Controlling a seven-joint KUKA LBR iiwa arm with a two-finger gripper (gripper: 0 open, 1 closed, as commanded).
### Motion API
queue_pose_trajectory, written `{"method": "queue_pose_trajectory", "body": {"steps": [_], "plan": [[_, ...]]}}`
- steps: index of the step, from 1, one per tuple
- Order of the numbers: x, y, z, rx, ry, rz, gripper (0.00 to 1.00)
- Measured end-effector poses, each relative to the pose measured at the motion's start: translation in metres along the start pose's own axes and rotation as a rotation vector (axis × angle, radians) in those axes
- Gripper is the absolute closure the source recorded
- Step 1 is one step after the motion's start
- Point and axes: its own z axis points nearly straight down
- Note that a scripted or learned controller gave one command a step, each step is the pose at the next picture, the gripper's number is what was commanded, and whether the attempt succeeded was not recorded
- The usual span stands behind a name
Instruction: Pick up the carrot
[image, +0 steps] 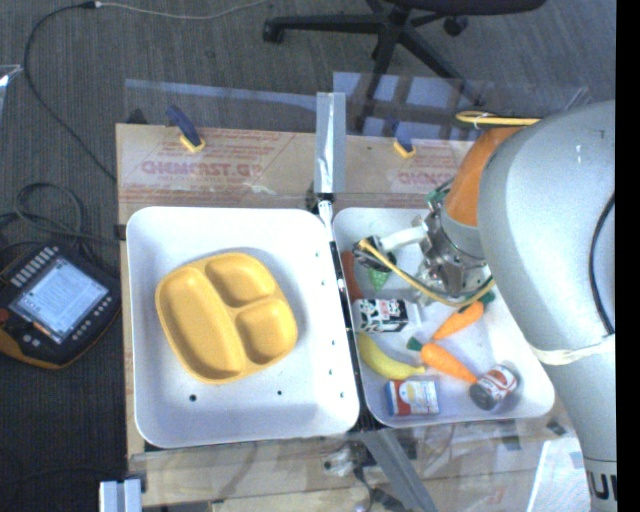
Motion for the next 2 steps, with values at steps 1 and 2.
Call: {"method": "queue_pose_trajectory", "body": {"steps": [1,2], "plan": [[0.0474,-0.0046,0.0012,0.003,0.0,0.003,1.0],[0.0493,-0.0035,0.0015,0.007,-0.004,0.004,1.0]]}}
